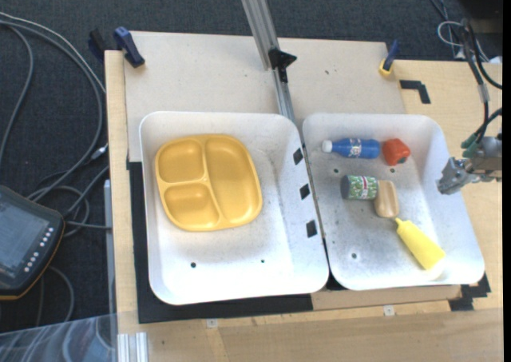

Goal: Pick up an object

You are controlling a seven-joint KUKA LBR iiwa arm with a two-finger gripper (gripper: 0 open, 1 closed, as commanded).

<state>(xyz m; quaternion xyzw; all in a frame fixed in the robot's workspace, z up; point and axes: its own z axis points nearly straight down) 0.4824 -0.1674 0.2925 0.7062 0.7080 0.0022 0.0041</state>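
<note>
One gripper point(449, 180) hangs at the right bin's point(447, 141) right rim, its finger state impossible to tell, holding nothing visible. Within that bin lie a blue bottle point(354, 147), red object point(396, 151), green can point(361, 187), tan piece point(386, 200) and yellow bottle point(418, 244).

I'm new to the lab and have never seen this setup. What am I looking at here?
This is one camera fixed above a bench, looking down at a slant on two shallow white bins. The left bin holds a yellow divided plate. The right bin holds a blue bottle, a red object, a small green can, a tan piece and a yellow bottle. At the right edge is the robot arm's grasping part, the tool, over the right bin's rim. It holds nothing that I can see.
</note>
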